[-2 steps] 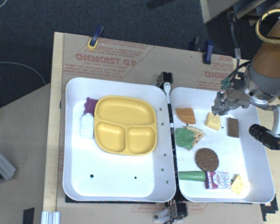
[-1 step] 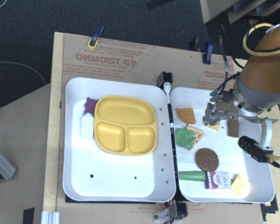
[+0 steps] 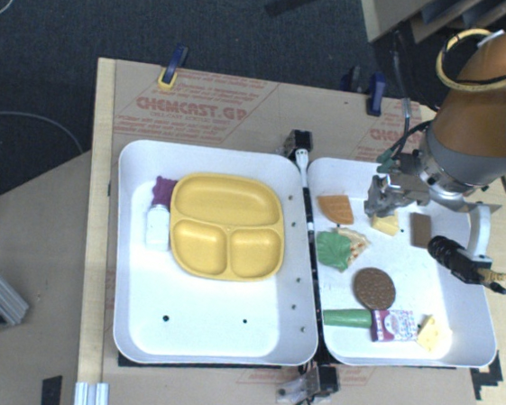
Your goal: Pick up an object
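We see dark carpet [image 3: 93, 15] across the top of the frame, and a brown board [image 3: 102, 252] with red lettering covering the bench.

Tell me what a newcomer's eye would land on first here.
First, the big yellow divided tray in the left bin. Next, the arm's orange band at upper right, with the gripper low over the right bin, near a pale yellow piece and a brown round disc.
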`<action>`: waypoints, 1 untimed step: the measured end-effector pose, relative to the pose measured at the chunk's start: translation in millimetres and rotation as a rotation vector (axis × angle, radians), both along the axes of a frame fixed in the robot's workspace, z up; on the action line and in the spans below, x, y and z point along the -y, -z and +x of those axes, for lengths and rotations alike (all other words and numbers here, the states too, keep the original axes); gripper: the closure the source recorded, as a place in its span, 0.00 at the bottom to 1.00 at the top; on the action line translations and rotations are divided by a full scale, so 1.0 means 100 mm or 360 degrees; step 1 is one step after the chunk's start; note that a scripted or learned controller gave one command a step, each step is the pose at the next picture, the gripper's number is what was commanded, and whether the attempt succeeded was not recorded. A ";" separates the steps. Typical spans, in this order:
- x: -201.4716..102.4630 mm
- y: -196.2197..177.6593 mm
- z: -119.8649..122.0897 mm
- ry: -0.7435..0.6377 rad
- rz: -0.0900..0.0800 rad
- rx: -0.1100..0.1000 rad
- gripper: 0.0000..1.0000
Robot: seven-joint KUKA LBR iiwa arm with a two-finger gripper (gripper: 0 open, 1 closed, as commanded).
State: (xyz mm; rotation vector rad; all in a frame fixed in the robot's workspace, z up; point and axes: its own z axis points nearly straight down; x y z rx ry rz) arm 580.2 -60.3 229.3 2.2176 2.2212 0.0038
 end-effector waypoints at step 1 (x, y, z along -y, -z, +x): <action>0.14 0.12 -0.11 0.0005 0.0001 -0.0012 1.00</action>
